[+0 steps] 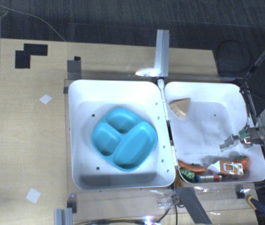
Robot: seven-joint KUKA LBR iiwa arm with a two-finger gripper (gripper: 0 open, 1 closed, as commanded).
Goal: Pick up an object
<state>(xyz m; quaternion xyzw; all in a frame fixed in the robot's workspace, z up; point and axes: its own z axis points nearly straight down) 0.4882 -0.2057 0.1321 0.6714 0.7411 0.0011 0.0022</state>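
Grey gripper hovers at the right bin's right edge, its fingers apart with nothing between them, so the pick seems not yet done. Nearest is the carton, at about six o'clock from the fingertips, near but not touching; the wedge lies well apart at ten o'clock.

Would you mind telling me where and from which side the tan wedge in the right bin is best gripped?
I'd take the tan wedge from above, fingers closing across its narrower upper part. It lies alone near the right bin's left wall, so keep one finger clear of that wall. The gripper is at the bin's right side.
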